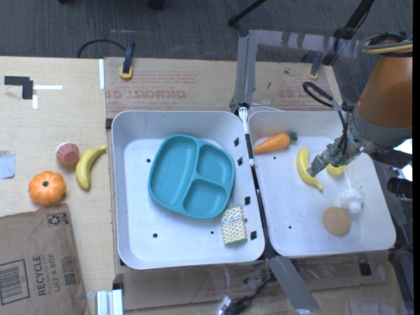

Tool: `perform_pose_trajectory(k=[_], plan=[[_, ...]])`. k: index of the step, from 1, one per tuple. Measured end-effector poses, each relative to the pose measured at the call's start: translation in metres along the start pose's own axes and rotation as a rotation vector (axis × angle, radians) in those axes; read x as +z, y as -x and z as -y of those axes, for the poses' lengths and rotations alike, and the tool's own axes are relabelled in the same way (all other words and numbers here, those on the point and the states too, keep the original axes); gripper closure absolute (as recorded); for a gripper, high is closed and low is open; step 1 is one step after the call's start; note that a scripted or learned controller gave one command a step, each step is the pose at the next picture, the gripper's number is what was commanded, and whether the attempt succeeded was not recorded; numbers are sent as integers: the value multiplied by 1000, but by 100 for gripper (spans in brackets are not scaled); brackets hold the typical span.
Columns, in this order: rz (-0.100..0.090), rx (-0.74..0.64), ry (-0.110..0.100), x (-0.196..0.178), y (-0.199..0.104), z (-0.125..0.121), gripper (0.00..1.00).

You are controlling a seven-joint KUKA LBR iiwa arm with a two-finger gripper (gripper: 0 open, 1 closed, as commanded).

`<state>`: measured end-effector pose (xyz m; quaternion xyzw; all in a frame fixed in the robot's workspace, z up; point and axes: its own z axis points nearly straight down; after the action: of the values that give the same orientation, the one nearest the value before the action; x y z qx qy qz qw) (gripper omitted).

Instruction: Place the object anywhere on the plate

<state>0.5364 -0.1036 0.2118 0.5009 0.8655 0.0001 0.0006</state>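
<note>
A teal divided plate (191,176) lies in the left bin (131,241). In the right bin (289,238), a yellow banana (304,169) lies near the middle. My gripper (319,165) hangs low right beside it, its tip touching or just over the banana's right side. A bit of yellow (336,170) peeks out behind the gripper. An orange carrot (272,143) rests at the bin's far left, close to the divider. Near the front right sits a round tan object (336,221), with a small white lump (351,200) just behind it.
A small patterned box (233,226) lies in the left bin, by the plate's near right corner. On the bench at the left are a second banana (88,166), a small pumpkin (47,188) and a pinkish round item (67,154). A cardboard sheet (39,261) fills the front left.
</note>
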Motion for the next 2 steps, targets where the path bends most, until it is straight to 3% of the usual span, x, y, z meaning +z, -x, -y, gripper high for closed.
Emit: perform_pose_trajectory(k=[2], plan=[[0, 228, -3, 21, -78, -126, 100]])
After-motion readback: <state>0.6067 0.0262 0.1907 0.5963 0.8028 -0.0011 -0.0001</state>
